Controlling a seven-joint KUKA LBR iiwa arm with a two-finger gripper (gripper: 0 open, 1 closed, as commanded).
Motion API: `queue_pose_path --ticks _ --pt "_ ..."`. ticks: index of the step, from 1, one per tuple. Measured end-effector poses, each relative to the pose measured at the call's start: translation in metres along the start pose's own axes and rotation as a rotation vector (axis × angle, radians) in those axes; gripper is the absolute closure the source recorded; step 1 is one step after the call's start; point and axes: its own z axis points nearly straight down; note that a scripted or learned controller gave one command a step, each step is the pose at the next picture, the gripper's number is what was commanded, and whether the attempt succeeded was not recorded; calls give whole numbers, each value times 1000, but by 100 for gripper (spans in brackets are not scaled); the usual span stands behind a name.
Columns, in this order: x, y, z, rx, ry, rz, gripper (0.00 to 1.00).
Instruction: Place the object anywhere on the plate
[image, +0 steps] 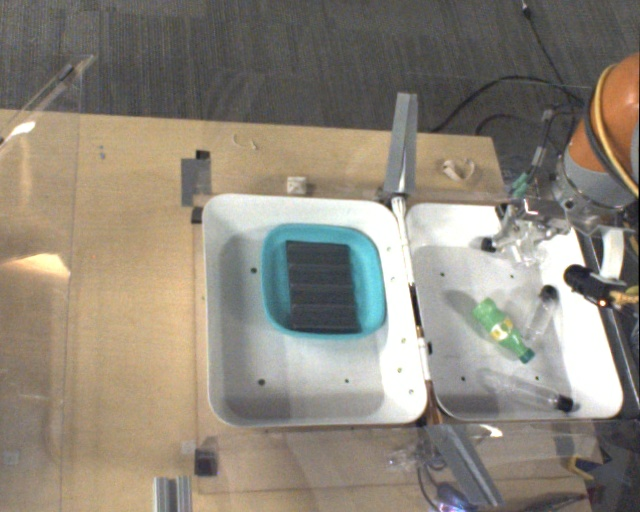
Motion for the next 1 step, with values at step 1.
queue_pose_path --ticks 1 --pt "56 -41 24 2 2 -149 100"
